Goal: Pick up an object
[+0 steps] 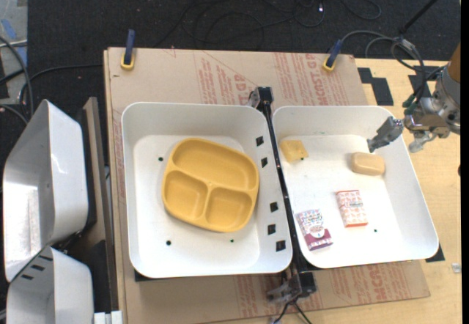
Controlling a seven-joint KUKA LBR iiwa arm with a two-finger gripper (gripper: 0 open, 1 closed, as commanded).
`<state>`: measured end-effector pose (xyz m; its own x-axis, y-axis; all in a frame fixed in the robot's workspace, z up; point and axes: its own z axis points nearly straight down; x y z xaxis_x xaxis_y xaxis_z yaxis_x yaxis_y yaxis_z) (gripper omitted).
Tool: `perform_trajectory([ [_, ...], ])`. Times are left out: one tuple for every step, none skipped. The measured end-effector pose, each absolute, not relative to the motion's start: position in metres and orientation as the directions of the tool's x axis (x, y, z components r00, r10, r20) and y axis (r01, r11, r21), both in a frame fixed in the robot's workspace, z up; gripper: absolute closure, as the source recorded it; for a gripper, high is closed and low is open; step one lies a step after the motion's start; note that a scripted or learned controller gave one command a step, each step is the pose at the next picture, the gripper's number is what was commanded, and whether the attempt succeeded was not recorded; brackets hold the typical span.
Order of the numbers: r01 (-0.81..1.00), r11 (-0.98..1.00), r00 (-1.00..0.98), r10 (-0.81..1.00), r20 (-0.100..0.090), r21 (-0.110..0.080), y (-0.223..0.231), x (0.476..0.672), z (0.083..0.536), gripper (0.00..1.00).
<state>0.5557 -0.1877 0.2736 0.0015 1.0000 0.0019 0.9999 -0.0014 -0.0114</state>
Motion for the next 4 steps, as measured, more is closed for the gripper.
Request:
perform_trajectory([
  [1.000, 0.001, -0.001, 1.000, -0.001, 0.000, -0.187, 0.558, 0.280, 0.00],
  [1.000, -0.001, 0.001, 1.000, 0.000, 0.000, -0.189, 0.551, 0.236, 0.00],
  [1.000, -0.002, 0.002, 1.000, 0.000, -0.002, -0.194, 0.554, 0.191, 0.00],
  [1.000, -0.003, 0.003, 1.000, 0.001, -0.005, -0.198, 0.558, 0.129, 0.00],
])
